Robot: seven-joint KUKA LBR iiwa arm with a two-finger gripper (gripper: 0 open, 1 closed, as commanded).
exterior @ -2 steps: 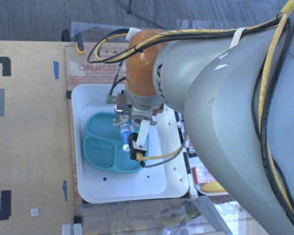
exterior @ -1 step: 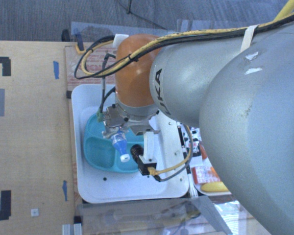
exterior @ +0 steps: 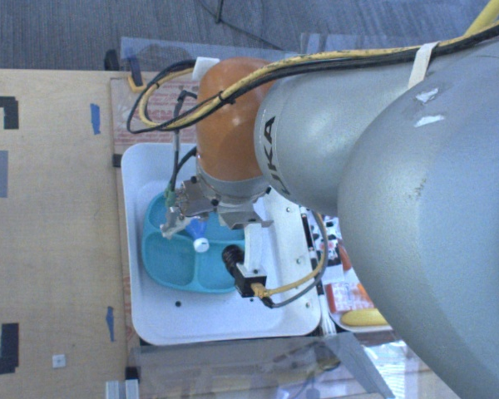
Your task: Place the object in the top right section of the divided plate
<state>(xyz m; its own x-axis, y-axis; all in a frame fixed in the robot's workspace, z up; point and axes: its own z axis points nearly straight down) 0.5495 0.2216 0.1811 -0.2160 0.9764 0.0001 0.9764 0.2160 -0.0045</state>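
Teal divided plate (exterior: 173, 260) beneath jaws (exterior: 178, 219); jaws' spread impossible to tell; white-capped object (exterior: 200, 243) beside.

The divided plate (exterior: 170, 268) is turquoise, sitting in a white bin (exterior: 150, 314). A small white-and-blue object (exterior: 200, 241) lies on it. The arm (exterior: 382, 165) is grey with an orange band (exterior: 229, 127). The bench (exterior: 46, 223) is tan with blue tape marks (exterior: 95, 118).

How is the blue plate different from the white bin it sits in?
The plate is turquoise; the bin is white. The plate is smaller and lies inside the bin. The plate is split into sections; the bin's floor is one open space. Both are shallow with rounded corners.
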